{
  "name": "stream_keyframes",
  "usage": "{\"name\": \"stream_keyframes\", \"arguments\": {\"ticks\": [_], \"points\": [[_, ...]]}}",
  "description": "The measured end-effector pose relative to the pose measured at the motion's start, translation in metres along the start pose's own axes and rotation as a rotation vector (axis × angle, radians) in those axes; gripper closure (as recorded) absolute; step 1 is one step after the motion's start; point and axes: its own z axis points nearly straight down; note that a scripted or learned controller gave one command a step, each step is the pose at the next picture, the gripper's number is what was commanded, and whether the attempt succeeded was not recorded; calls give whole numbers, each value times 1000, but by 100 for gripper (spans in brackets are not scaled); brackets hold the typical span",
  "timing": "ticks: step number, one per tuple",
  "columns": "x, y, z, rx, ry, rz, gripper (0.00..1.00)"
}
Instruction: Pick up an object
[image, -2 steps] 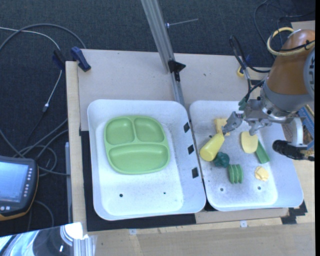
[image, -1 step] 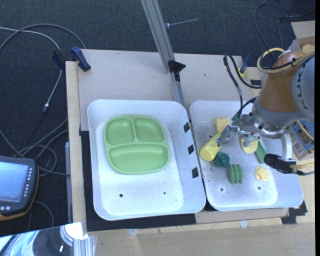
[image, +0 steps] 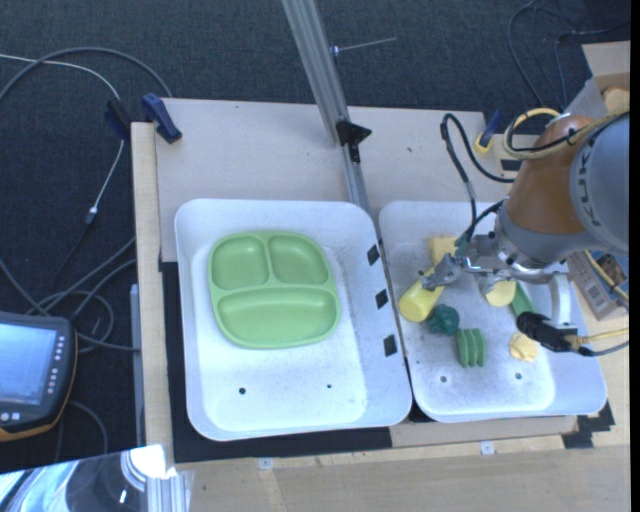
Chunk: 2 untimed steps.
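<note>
- Where the grey arm (image: 560, 200) reaches in from the right, you see the pincer (image: 452, 268) low over the right bin (image: 480, 395), in its upper left part.
- Whether the pincer is spread or pressed together, you cannot tell from this view, because its metal parts are small and partly covered by the wrist.
- A long yellow piece (image: 419, 300) lies tilted just below and left of the pincer, with its upper end at the tip of the pincer. You cannot tell if it is pinched or only touched.
- A second yellow piece (image: 440, 245) lies just above the pincer, toward the far wall of the bin.
- A dark green round piece (image: 444, 321) lies just beside the lower end of the long yellow piece. A light green ribbed piece (image: 470, 347) lies near it, closer to the front wall.
- To the right of the pincer, at the edge of the wrist, you see a pale yellow piece (image: 498, 293) just beside a green piece (image: 521, 300). A small yellow piece (image: 522, 347) lies further to the front.
- The left bin (image: 200, 400) stands directly beside the right bin. It holds a green divided plate (image: 272, 290) with three compartments, which lies flat in the far half.
- Both bins rest on the pale counter (image: 250, 150).
</note>
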Motion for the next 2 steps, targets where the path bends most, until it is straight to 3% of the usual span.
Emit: {"name": "stream_keyframes", "arguments": {"ticks": [1,2], "points": [[0,0,-9,0,0,2,100],[-10,-1,-59,12,2,1,100]]}}
